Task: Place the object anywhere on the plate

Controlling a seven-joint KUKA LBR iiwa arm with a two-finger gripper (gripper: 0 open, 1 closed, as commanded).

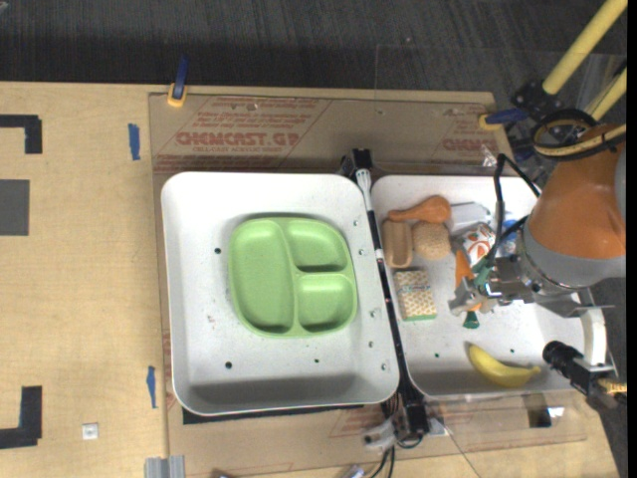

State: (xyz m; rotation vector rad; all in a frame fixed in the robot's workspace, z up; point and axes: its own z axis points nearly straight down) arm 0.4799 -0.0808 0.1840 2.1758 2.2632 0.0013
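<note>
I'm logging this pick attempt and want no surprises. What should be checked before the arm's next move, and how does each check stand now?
1. Green three-compartment plastic plate lies flat in the left white bin: ok.
2. Plate compartments free to receive an object: ok.
3. Two-finger gripper is over the right white bin, beside the cluster of toy foods: ok.
4. An object sits between its fingers: cannot tell.
5. Yellow banana lies apart from the cluster, near the front wall: ok.

A green divided plate (294, 275) sits in the left bin (189, 267); the hand (476, 292) hangs over the right bin (438, 352), near a banana (501, 366), waffle (415, 294) and bread (430, 241)
</note>
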